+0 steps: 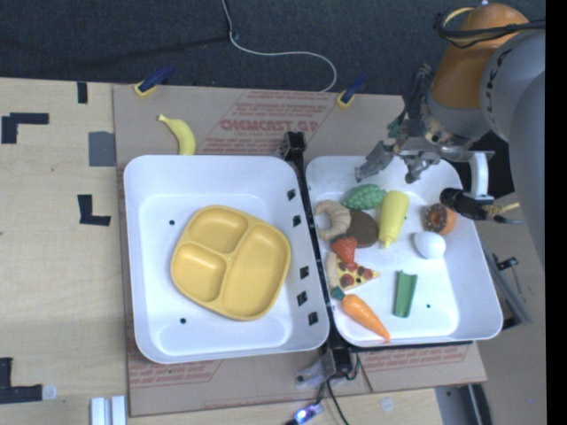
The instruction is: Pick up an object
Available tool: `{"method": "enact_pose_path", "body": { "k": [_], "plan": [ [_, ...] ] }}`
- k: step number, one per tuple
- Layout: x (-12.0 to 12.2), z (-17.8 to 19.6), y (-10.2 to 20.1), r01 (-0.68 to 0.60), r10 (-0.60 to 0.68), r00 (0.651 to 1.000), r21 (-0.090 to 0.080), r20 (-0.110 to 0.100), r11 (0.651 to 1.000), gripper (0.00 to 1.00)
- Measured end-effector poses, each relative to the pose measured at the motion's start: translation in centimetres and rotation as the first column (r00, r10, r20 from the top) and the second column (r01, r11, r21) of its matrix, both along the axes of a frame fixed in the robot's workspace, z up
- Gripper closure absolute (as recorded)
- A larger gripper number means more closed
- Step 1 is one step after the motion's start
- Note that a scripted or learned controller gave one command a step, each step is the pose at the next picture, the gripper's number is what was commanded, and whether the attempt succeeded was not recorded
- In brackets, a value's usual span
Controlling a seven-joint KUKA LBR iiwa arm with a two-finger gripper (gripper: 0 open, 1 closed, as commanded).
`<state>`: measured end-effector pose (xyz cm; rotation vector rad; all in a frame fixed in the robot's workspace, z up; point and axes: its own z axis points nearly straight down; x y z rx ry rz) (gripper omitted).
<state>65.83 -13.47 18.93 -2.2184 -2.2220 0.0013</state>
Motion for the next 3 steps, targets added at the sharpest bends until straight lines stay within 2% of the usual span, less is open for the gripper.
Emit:
{"method": "enact_pose_path", "body": {
  "k": [2,3],
  "plan": [
    [0.6,-10.8,-0.5,-0.001,0.001,1.000,-0.002,-0.002,1.000,0.00],
    [0.8,-9.1,-0.4,-0.002,0.002,1.000,-0.003,0.005,1.000,1.00]
  ]
}}
